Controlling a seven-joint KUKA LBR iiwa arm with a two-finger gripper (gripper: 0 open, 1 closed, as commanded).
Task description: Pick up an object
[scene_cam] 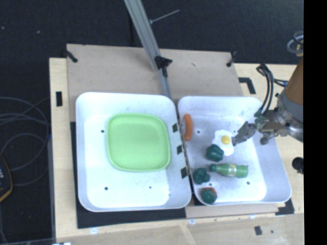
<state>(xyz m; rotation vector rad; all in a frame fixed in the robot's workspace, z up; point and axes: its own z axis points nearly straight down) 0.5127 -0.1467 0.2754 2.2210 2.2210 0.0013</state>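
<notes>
Object candidates, right bin (271, 188): I list green bottle (228, 170) lying flat, fried egg toy (224, 139), green pepper (214, 152), orange sausage (187, 126) against the left wall. Left bin (87, 188): smooth square green plate (138, 142). Jaws (240, 137) beside the egg; spread or pressed, I cannot tell. Right bin's upper half open.

The arm (295, 93) is cut off at the right edge; the claw's (240, 137) grip is unclear.

Light green plate (138, 142), orange sausage (187, 127), possibly white-yellow egg (223, 140).
</notes>
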